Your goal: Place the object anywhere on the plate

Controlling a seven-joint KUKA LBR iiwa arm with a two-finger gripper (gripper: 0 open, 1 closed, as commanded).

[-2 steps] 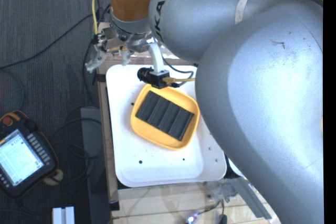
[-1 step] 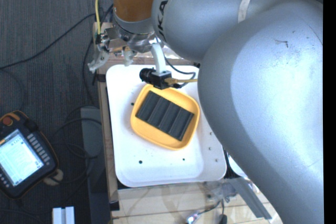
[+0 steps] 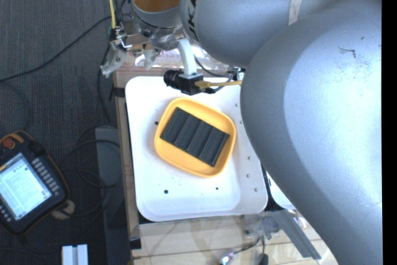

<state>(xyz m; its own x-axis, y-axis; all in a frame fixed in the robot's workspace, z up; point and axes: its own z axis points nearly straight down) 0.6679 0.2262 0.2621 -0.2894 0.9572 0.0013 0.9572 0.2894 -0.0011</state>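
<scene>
While hanging over the far edge of the white bin [image 3: 144, 195], hides the right side behind the grey arm [image 3: 310, 102]. Can't tell whether gripper [image 3: 133, 46] open or shut. Shows dark ridged block [image 3: 194, 135] lying flat on yellow plate [image 3: 164, 149], mid-bin.

Light even and fairly bright, apparently from overhead. White bin [image 3: 186, 195] near blown out; its floor shows little texture. Soft, short shadow under the yellow plate [image 3: 195, 136], on the edge nearest the camera. Broad pale sheen on the grey arm [image 3: 310, 90] right of the plate; arm is close to the lens and slightly soft. Dark carpet [image 3: 49, 40] left of the plate reads murky. Mild overall graininess; plate edges reasonably sharp.
</scene>
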